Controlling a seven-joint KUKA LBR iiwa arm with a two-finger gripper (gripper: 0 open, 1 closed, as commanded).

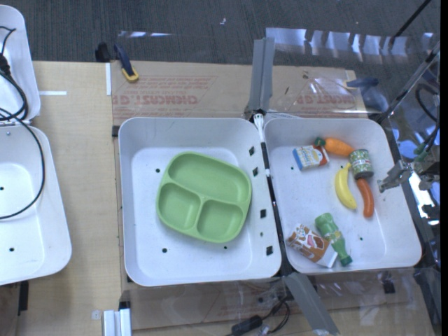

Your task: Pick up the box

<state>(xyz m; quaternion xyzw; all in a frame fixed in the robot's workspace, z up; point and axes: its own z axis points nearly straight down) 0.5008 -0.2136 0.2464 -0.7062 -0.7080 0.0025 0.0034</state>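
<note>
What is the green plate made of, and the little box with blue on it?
The green plate looks like moulded plastic: one even matte colour, with rounded rims around its three compartments. The box, white and blue with a printed front, looks like thin cardboard or a plastic toy copy of a carton; flat faces and sharp edges show, but this view cannot settle which.
</note>
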